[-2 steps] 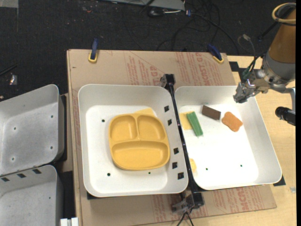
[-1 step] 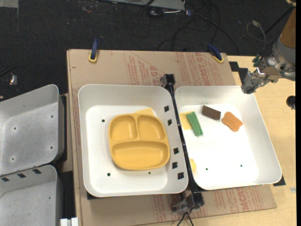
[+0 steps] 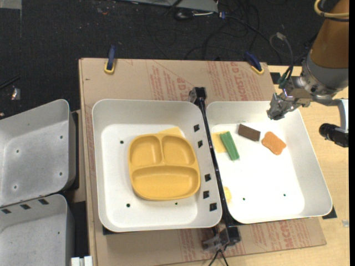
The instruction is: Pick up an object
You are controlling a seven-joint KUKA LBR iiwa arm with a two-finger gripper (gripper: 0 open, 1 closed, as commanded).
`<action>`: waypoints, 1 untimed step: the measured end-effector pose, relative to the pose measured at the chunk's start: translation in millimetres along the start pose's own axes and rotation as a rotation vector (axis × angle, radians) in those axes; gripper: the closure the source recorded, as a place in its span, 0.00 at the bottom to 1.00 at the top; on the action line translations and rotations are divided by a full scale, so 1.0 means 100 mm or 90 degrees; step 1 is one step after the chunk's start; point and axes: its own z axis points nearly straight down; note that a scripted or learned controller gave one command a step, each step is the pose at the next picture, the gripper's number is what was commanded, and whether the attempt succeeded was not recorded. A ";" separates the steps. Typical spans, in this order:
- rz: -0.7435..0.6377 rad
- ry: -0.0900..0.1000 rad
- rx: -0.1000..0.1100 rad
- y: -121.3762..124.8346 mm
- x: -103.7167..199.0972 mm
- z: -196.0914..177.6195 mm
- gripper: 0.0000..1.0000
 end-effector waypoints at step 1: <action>0.000 0.000 0.000 -0.10 0.49 0.10 1.00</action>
